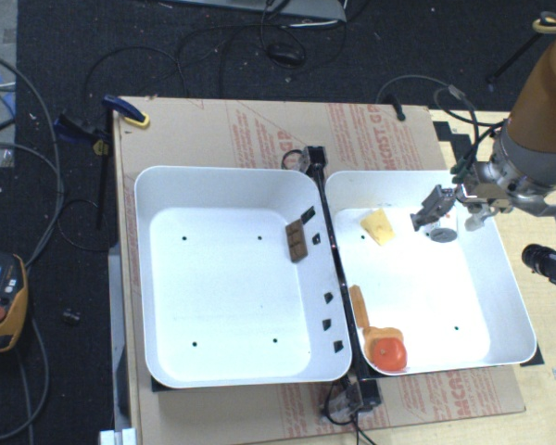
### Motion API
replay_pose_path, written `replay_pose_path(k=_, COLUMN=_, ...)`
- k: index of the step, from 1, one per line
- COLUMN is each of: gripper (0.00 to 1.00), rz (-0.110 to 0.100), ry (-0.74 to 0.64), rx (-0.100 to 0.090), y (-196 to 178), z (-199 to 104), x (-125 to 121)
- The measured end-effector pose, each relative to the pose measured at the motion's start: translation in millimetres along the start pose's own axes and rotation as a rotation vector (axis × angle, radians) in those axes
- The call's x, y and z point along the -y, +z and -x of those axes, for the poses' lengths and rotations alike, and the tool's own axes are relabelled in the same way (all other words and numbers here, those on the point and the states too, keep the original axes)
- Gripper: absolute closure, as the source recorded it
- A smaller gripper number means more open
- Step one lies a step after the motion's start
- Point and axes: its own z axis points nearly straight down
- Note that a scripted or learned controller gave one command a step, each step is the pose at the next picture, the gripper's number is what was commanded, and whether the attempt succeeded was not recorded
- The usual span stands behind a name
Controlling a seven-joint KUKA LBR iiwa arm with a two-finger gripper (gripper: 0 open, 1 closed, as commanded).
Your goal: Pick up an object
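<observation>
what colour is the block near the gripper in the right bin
Pale yellow block, seen in the camera view.

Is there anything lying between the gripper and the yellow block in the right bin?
Nothing lies there. In the camera view, only bare white bin floor separates the gripper from the yellow block in the right bin.

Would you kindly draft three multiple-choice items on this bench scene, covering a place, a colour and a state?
1. Where does the brown rectangular block lie?
A. left bin
B. right bin
C. on the cardboard

2. What colour is the round ball at the right bin's near corner?
A. blue
B. red-orange
C. green

3. How does the hand stand?
A. above the right bin, beside the pale yellow wedge
B. over the left bin
C. resting on the ball

Key: 1 A, it lies by the left bin's right wall; 2 B, plainly red-orange; 3 A, hand just right of the wedge.
</observation>
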Motion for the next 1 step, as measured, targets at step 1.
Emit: replay_pose_path(k=1, gripper=0.00, rz=-0.001, ry=-0.002, rx=0.000, y=21.0, z=-14.0, x=-46.2)
